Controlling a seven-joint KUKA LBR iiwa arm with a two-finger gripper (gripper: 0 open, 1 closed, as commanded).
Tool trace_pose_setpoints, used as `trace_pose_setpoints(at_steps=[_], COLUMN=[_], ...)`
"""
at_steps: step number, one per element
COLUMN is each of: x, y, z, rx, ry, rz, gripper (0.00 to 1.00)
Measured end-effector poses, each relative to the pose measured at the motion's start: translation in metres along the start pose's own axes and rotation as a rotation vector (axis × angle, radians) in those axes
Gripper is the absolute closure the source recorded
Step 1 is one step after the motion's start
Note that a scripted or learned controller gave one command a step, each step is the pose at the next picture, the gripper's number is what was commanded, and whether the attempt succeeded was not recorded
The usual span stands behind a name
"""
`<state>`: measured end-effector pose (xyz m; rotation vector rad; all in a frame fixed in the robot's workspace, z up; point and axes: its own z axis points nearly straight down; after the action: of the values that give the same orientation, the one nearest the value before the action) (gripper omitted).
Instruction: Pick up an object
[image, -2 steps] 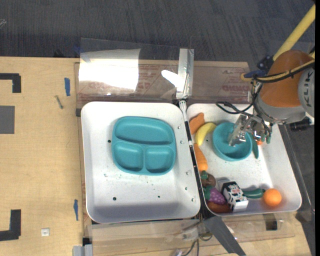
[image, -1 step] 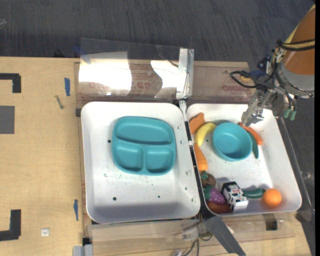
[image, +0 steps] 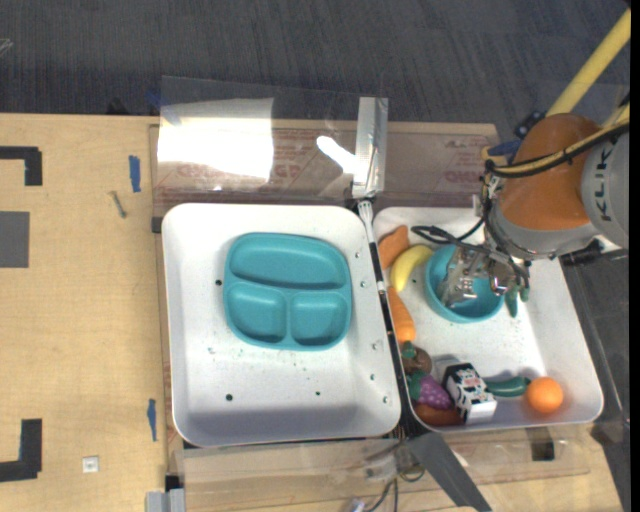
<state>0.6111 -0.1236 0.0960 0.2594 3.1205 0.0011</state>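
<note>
The grey arm with the orange band reaches in from the right, and its two-finger gripper (image: 470, 283) hangs low over the round teal bowl (image: 466, 302) in the far part of the right white bin (image: 570, 330). Whether the jaws are released or clenched cannot be told here; the metal parts blur against the bowl, and nothing can be seen held in them.

Just to the bowl's left lie a yellow banana (image: 405, 266) and, behind it, an orange carrot-shaped piece (image: 393, 242); a second orange carrot (image: 402, 318) lies along the bin's left wall. At the near end sit a brown lump (image: 416, 362), a purple bunch of grapes (image: 432, 392), a small black-and-white boxy toy (image: 468, 390), a green pod-like piece (image: 508, 384) and a round orange fruit (image: 545, 396). The left white bin (image: 200, 400) bears a teal divided plate (image: 288, 290).

The step in hand looks like the descent for a grasp, with the bowl or its rim the likely target. The next move would call for closing on the rim and lifting straight up without nudging the banana.
</note>
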Motion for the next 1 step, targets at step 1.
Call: trace_pose_setpoints(at_steps=[1], x=[-0.0195], y=[-0.0155], z=[-0.1604], rx=[0.002], ry=[-0.013], rz=[0.015], gripper=[1.0])
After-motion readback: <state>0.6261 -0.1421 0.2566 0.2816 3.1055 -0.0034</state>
